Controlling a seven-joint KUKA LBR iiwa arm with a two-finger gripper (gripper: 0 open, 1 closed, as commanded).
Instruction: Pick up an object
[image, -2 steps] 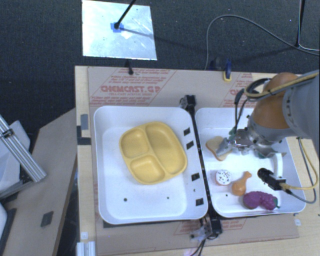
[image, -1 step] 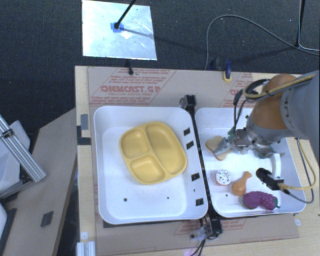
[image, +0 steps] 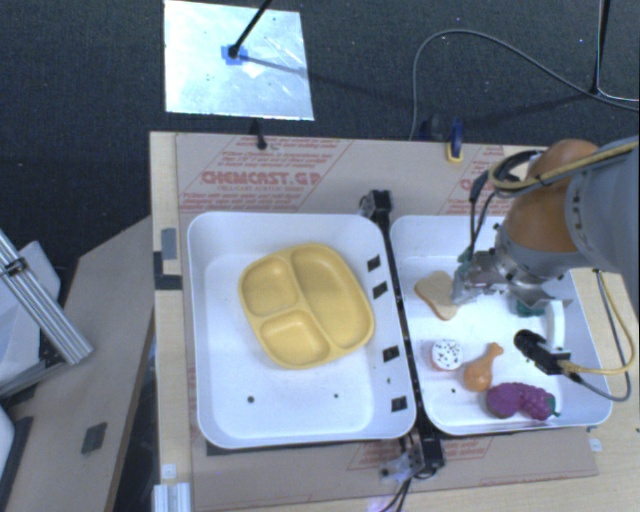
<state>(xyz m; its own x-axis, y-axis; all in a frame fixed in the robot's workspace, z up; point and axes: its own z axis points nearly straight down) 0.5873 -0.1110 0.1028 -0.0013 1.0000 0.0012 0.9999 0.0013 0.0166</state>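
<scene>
Landmark: the black divider (image: 393, 310) between the two white bins on the table (image: 290, 175); all places are given from it.
Left bin (image: 215, 400): just left of the divider. It carries a yellow plate (image: 303, 303) with three compartments, lying flat near the bin's middle.
Right bin (image: 420, 235): just right of the divider. It carries all the small things.
Bread slice (image: 436, 295): tan, right of the divider and near it, in the upper half of the right bin.
Dice (image: 447, 354): white with dark spots, right of the divider, below the bread slice.
Chicken leg (image: 482, 368): orange, just right of the dice, apart from it.
Purple grapes (image: 519, 401): furthest from the divider of the four, near the bin's lower edge.
My arm (image: 590, 205): reaching in from the far side of the right bin, orange band uppermost.
My gripper (image: 468, 287): down inside the right bin, right of the divider, its tip just beside the right edge of the bread slice.
My fingers: cannot tell whether spread or closed; the wrist body blurs them. Nothing is visibly between them.
</scene>
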